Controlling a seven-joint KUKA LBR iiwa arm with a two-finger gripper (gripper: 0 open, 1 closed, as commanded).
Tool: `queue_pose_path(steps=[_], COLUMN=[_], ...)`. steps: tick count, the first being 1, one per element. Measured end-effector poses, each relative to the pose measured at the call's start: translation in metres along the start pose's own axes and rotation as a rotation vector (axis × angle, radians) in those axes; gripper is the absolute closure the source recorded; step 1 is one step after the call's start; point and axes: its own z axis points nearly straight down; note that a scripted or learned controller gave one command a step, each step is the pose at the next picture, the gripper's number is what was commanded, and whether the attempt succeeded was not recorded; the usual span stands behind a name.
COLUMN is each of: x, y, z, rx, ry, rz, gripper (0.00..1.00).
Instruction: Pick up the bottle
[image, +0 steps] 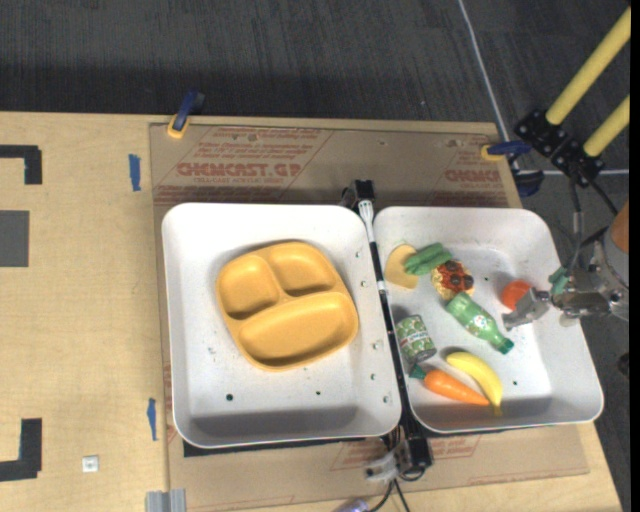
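The bottle (477, 323) is green with a label and lies on its side near the middle of the right bin (560, 392), its cap end pointing to the lower right. My gripper (532, 306) reaches in over the bin's right side, a short way right of the bottle and slightly above it in the view, apart from it. Nothing shows between the gripper and the bottle.
Around the bottle lie a banana (476, 373), a carrot (452, 386), a small can (414, 337), a red-and-yellow toy (452, 278), a green vegetable (428, 257) and a red piece (514, 293) by the gripper. A yellow divided plate (287, 303) sits in the left bin (190, 300).
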Motion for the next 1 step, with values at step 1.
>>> queue_pose_path(steps=[1], x=[0.0208], y=[0.0324], z=[0.1208], rx=[-0.005], ry=[0.000], rz=[0.221], gripper=[0.00])
